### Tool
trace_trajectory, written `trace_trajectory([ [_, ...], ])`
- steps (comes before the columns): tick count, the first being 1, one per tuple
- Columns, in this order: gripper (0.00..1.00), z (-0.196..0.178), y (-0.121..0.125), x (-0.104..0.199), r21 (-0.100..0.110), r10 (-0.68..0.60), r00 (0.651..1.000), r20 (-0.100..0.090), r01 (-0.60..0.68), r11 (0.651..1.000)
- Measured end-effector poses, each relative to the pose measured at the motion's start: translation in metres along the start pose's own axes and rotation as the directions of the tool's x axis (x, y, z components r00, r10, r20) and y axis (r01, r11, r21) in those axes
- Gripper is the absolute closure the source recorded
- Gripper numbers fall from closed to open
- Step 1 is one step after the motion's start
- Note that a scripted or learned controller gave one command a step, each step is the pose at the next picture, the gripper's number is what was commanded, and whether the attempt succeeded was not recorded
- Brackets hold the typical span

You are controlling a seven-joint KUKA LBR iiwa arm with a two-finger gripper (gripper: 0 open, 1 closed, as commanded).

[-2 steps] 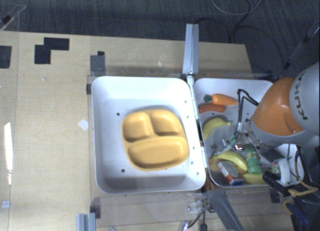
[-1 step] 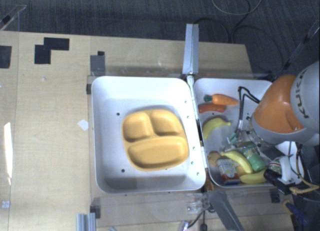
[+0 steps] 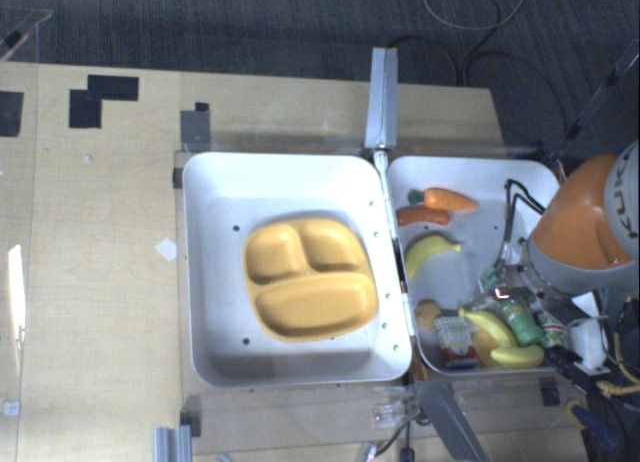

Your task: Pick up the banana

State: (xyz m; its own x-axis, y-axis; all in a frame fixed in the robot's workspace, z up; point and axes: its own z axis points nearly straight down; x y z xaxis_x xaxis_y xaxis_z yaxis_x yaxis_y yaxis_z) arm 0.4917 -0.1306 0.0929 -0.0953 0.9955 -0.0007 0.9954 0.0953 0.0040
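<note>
From above, the arm reaches in from three o'clock and its pincer [image 3: 510, 308] sits low over the right bin [image 3: 480, 172]; I cannot tell how it stands. By my judgement the banana [image 3: 492, 330], lying at that bin's six o'clock edge just beside the pincer, is not yet lifted. I count two bananas, the second [image 3: 428, 250] near the centre, two carrots [image 3: 445, 199], and one yellow divided tray [image 3: 305, 278] in the left bin [image 3: 215, 250].

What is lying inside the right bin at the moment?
The right bin holds two carrots, a pale banana mid-bin, and more yellow bananas with other small items near its front edge. The arm overhangs the bin's right side, hiding what lies beneath.
</note>
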Motion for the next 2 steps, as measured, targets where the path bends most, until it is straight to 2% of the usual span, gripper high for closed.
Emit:
trace_trajectory([
  [1,0.00,0.001,0.000,0.000,0.001,0.000,1.000,-0.001,0.000,1.000],
  [2,0.00,-0.007,0.079,0.027,0.004,0.005,1.000,-0.001,-0.005,1.000],
])
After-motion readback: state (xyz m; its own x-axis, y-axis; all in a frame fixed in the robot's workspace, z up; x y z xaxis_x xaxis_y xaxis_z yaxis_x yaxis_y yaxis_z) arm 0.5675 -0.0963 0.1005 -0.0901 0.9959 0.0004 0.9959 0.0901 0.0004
